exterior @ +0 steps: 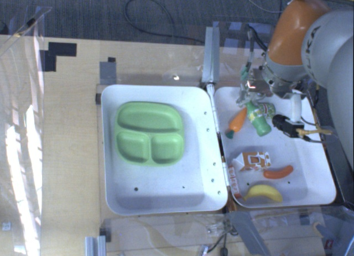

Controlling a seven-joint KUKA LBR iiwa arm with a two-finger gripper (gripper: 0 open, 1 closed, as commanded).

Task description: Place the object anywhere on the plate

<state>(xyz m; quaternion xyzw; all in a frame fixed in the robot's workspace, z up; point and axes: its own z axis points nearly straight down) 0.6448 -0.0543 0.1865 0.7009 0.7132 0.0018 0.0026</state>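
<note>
Green bottle (259, 119) lies tilted in the right bin (315, 191), beside an orange carrot (237, 121). Jaws' state: cannot tell. Plate (149, 132): green, three compartments.

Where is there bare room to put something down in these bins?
The plate has three bare sections, and the left bin floor below it is free. The right bin is crowded: carrot, bottle, carton, sausage, banana, with the pincer above.

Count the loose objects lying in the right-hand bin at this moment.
5. A carrot and a green bottle at the back under the end effector; a small carton mid-bin; a red sausage beside it; a banana in front. The arm may hide more.
</note>
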